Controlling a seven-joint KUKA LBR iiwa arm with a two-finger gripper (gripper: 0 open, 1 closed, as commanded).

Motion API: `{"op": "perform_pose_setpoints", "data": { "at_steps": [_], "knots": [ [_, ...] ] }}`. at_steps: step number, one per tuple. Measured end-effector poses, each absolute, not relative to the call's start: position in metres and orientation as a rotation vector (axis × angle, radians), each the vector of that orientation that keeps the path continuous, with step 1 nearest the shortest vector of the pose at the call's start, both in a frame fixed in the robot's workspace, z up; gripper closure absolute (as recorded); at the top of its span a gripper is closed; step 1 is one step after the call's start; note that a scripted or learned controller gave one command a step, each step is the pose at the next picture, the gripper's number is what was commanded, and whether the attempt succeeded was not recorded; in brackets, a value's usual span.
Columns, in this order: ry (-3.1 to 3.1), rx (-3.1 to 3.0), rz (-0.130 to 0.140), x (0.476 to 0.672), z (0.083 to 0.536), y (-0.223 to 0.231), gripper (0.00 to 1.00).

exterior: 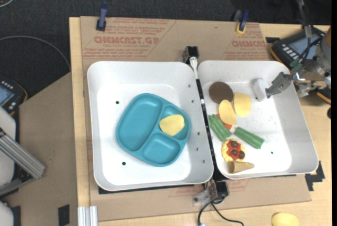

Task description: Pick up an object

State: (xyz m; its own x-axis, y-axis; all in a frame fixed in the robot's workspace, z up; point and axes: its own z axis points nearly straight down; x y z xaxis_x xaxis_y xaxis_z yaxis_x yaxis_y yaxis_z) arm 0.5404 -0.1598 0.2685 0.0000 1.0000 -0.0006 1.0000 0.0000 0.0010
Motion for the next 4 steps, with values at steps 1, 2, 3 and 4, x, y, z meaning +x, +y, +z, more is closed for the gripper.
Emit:
{"op": "perform_pose_setpoints", "data": {
  "at_steps": [1, 2, 3, 4],
  "knots": [
    [2.234, 2.206, 0.011, 0.479, 0.337, -0.045, 0.00],
    [2.206, 2.214, 0.016, 0.480, 0.472, -0.092, 0.00],
    [2.218, 2.216, 0.004, 0.480, 0.475, -0.090, 1.00],
    [2.227, 2.232, -0.014, 0.478, 0.340, -0.098, 1.00]
  ]
}}
